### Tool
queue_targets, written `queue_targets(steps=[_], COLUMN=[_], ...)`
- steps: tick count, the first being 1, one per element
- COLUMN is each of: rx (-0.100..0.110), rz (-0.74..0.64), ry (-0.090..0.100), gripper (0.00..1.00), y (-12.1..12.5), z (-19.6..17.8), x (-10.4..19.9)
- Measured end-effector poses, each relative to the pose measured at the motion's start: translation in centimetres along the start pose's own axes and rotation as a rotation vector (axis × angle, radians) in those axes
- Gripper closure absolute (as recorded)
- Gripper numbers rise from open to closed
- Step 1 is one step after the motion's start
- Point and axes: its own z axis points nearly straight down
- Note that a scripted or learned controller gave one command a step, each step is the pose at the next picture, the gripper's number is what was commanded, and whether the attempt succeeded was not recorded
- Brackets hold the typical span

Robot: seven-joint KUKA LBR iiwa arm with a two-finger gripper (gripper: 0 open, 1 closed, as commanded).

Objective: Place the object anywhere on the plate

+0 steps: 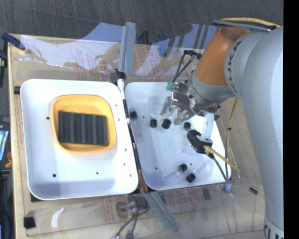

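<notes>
A yellow plate (82,102) with rounded corners rests in the left bin (40,168). A dark ridged rectangular object (83,127) lies flat in the middle of the plate. My gripper (165,117) hangs low over the upper middle of the right bin (159,158), well to the right of the plate and apart from the dark object. The wrist's metal parts and cables crowd the gripper's tip, and nothing can be made out held in it.
Several small black pieces lie in the right bin: one near its left wall (133,115), two near its front right (182,168) (191,177). A black cable connector (195,139) hangs under the wrist. A raised divider (129,133) separates the bins.
</notes>
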Motion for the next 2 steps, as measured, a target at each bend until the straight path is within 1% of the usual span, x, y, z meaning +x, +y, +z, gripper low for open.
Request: queue_targets(steps=[1, 2], rx=[-0.004, 0.0], rz=[-0.236, -0.491], ry=[-0.002, -0.002], gripper=[1.0, 1.0], y=[2.9, 2.7], z=[-0.3, 1.7], x=[5.6, 10.2])
